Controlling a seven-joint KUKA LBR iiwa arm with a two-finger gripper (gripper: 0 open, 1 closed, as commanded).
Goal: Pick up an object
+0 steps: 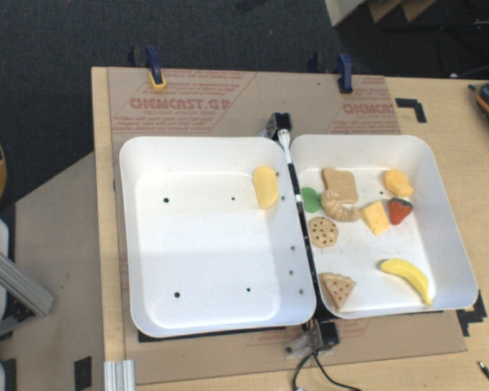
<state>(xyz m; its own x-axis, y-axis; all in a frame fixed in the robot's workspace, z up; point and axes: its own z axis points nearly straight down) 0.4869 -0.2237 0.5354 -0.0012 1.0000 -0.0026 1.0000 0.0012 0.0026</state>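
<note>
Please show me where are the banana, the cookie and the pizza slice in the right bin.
banana (407, 277): camera view, middle of its curved body.
cookie (322, 233): camera view, centre of its top face.
pizza slice (337, 288): camera view, middle of the wedge.

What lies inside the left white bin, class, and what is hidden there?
Inside the left bin lies one pale yellow toy food piece, near the right wall beside the divider. Small dark dots mark the floor. Whatever is beneath the piece is covered.
</note>
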